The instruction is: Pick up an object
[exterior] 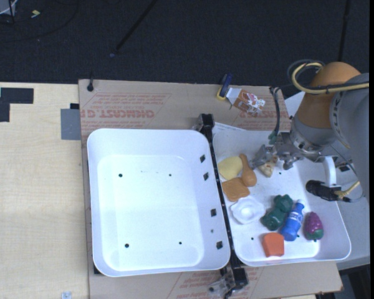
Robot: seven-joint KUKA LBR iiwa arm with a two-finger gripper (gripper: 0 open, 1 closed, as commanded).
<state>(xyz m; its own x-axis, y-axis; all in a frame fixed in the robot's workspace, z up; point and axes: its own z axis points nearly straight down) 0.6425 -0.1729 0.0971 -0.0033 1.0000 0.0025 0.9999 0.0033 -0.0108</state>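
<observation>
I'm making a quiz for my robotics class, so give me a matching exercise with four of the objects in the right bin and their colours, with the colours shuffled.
Things:
1. bottle
2. block nearest the bin's front edge
3. egg-shaped item at the far right
4. rounded item beside the divider

Colours:
A. purple
B. yellow
C. blue
D. orange

Pairs: 1-C, 2-D, 3-A, 4-B
</observation>
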